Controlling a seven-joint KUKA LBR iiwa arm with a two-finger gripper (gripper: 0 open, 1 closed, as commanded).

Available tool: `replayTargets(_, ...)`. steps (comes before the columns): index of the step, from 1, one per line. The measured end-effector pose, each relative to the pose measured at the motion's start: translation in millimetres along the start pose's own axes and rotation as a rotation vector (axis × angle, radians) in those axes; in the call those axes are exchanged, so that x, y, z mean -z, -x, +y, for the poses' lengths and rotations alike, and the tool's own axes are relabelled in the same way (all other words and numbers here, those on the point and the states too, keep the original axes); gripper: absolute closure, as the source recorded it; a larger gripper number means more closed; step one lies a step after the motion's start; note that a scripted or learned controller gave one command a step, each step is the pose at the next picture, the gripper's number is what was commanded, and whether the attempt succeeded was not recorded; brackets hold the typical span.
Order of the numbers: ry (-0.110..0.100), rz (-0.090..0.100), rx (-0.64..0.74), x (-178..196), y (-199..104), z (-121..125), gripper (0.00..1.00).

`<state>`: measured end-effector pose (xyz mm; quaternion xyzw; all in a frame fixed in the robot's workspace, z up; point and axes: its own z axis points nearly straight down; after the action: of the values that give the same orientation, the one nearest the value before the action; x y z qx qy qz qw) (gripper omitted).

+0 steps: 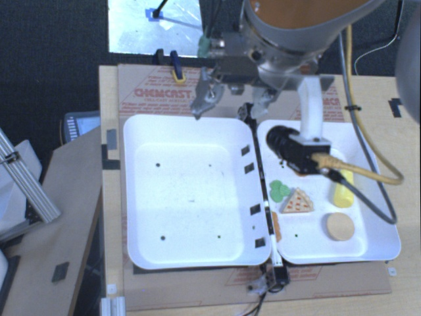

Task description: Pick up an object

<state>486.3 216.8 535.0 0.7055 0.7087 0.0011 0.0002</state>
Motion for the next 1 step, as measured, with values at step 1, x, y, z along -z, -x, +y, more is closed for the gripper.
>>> replayTargets(1,0.0,0.0,0.0,0.0,0.0,0.0,0.0)
